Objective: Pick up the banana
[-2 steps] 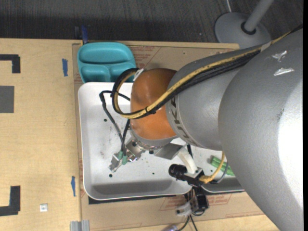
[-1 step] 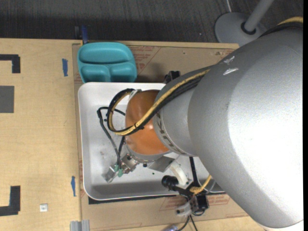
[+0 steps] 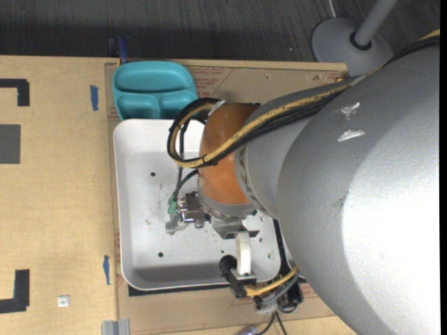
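1. Nearest to the camera is the grey arm (image 3: 363, 201). Its big rounded body covers the right half of the view and reaches toward the left over the bench (image 3: 56, 208).
2. Below the grey body comes one orange band (image 3: 222, 162), and a bundle of black and yellow cables (image 3: 183, 135) loops beside it.
3. Under the band sits the gripper (image 3: 183, 213), a small metal part low over the floor of the white bin (image 3: 136, 159). The wrist hides most of it, so I cannot tell if it is wide or narrow, and I see nothing held in it.
4. About the banana: I cannot tell where it lies or how it looks. The arm covers the right part of the bin, and the bare floor on the left carries a few small dark specks.
5. Counted: one arm, one white bin that I can make out, and one teal tray (image 3: 154, 89) with shallow compartments, touching the bin's far edge.
6. On the brown bench I count two short blue tape marks (image 3: 94, 97), one near the tray and one by the bin's near left corner.
7. One grey round stand base (image 3: 341, 39) stands on the dark floor at the top right.
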You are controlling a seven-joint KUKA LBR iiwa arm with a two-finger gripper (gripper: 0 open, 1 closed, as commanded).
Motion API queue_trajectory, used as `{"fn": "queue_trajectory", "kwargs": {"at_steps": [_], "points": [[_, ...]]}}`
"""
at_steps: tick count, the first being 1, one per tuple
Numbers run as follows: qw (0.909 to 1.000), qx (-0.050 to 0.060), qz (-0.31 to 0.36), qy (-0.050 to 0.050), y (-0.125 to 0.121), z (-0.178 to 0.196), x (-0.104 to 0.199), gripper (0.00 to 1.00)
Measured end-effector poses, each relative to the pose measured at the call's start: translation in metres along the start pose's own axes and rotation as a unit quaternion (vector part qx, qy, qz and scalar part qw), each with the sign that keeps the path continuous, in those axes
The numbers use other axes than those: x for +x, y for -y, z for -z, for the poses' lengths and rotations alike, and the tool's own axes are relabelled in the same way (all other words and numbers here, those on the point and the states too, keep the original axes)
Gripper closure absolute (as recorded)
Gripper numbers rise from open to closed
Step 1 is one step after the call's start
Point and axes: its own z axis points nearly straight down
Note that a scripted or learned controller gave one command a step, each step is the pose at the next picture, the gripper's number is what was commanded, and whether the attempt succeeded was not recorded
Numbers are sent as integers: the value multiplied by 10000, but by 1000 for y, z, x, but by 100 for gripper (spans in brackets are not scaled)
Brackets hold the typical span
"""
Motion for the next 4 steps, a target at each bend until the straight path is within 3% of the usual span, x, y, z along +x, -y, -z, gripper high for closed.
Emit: {"fn": "queue_trajectory", "kwargs": {"at_steps": [1,2,3,4], "points": [[9985,1,-551,2,-1,3,25,0],[9999,-20,-166,-9,-61,-63,25,0],[9970,18,-779,1,1,-18,-26,0],[9982,3,-600,0,1,-15,-10,0]]}}
